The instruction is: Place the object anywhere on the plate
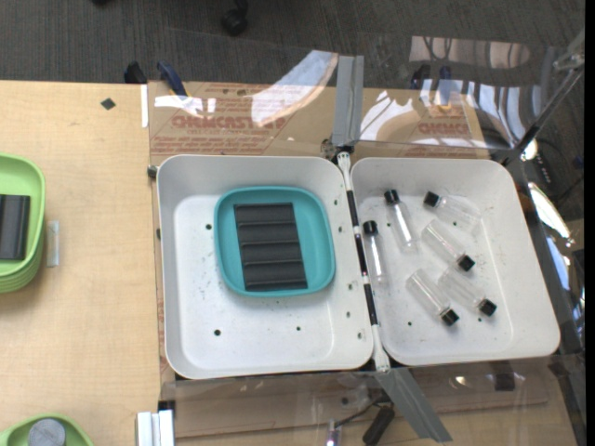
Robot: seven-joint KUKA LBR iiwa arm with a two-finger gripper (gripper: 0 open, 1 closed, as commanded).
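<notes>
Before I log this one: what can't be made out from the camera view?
- Vials in the right bin: clear glass on white, so their outlines and exact count are hard to tell; mostly the black caps show.
- Dark ribbed block on the teal plate: what it is cannot be told.
- Green dish: cut off by the left edge.
- Green lid: cut off by the bottom edge.
</notes>
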